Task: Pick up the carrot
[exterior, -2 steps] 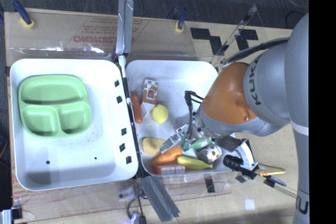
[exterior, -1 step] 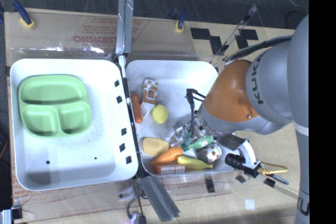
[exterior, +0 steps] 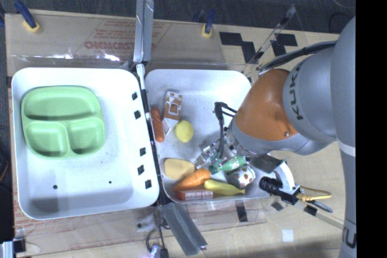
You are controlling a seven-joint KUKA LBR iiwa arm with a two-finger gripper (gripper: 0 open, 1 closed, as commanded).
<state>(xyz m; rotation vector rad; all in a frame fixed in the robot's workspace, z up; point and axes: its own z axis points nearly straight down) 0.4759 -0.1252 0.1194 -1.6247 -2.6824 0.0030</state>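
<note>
The carrot (exterior: 193,179) is orange and tapered. It lies near the front of the right bin (exterior: 199,78), between a pale yellow piece (exterior: 176,167) and a yellow banana (exterior: 224,188). My gripper (exterior: 216,155) reaches down from the orange-banded wrist (exterior: 266,116) into a cluster of items just right of and behind the carrot. It sits over a green item (exterior: 233,164). The carrot lies free on the bin floor and nothing grips it.
The right bin also holds a lemon (exterior: 184,131), a small brown-and-white box (exterior: 173,104), a red-orange sausage (exterior: 158,124) by the left wall, a red-and-white ball (exterior: 244,177) and a red bar (exterior: 193,195). The left bin (exterior: 121,148) holds a green divided tray (exterior: 63,121).
</note>
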